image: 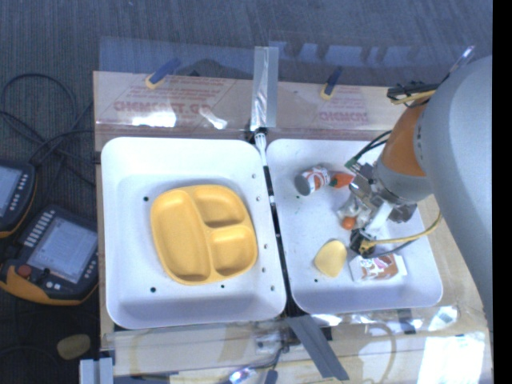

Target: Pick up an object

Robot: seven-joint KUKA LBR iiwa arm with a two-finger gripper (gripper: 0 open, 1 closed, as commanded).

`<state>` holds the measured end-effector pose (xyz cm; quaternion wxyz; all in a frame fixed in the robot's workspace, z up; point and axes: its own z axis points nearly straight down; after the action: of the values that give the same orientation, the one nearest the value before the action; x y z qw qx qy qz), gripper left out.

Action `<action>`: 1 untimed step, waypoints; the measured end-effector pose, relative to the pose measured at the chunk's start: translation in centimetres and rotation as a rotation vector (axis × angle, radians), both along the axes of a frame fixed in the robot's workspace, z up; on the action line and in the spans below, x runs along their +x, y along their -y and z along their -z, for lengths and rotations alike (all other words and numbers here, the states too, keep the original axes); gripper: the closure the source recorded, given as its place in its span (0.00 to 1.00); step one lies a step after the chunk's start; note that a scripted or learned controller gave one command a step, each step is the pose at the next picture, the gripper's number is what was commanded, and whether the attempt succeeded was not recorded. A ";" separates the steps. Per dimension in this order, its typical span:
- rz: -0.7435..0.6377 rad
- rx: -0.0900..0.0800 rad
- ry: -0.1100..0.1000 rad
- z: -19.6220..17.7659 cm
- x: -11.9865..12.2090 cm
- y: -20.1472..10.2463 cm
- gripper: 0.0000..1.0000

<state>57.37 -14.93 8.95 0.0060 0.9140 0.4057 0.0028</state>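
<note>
End effector (358, 224) low in the right bin (416, 294), arm coming in from the right; can't tell if it's clenched or released. Small orange piece (349, 222) right at its tip, touching or nearly. Pale yellow lump (330, 258) just below-left of it. Printed packet (378, 268) just below. Grey-and-orange bottle (314, 179) lying up-left, near. Yellow divided tray (203, 232) sits in the left bin (120, 294), well apart.

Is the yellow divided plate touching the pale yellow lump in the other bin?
Apart. The camera view shows the yellow plate in the left bin, the lump in the right bin.
</note>
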 end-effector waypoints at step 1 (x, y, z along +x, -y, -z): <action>-0.091 0.005 -0.017 -12.7 3.6 3.0 1.00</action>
<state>60.99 -17.95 21.69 0.0001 0.8945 0.4471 -0.0037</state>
